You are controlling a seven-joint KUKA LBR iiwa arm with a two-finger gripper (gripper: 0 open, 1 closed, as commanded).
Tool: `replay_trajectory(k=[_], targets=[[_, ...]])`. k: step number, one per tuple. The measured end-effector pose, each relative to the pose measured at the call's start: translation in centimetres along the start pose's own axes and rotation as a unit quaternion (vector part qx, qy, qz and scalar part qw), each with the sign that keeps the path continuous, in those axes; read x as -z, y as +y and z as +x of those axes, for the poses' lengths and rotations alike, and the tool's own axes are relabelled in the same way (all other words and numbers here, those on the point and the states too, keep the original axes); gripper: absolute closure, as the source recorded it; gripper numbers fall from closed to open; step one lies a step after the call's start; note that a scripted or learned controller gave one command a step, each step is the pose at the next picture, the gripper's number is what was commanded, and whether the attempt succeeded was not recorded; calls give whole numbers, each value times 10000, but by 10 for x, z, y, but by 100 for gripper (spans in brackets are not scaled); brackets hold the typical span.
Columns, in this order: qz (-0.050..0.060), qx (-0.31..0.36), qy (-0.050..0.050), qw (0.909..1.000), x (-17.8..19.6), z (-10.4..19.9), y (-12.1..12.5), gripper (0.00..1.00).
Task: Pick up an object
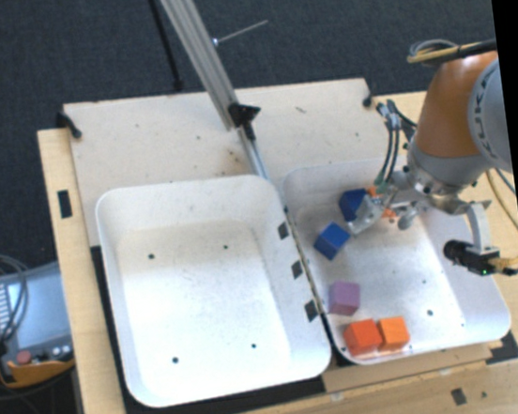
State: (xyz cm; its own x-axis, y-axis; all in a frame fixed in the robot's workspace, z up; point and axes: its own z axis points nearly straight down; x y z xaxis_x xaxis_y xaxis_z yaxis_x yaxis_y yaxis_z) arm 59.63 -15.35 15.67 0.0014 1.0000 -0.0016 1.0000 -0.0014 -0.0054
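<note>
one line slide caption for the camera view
KUKA arm's gripper over the right bin beside two blue blocks, with purple and orange blocks nearby.

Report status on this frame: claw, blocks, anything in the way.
Claw low in right bin, beside upper blue block. Grip unconfirmed. Second blue block close by; purple block and orange blocks lie nearer the front wall.

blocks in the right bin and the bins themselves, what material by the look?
Blue blocks, purple block, orange blocks: matte, flat colour, no glare, soft edges; likely foam or painted wood, can't tell which. Bins: smooth white, rounded moulded corners, likely plastic, speckled with dirt.
</note>
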Motion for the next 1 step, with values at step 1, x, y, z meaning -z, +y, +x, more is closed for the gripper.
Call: replay_trajectory(k=[1], targets=[[-130,14,-18,9999,-31,3,1,0]])
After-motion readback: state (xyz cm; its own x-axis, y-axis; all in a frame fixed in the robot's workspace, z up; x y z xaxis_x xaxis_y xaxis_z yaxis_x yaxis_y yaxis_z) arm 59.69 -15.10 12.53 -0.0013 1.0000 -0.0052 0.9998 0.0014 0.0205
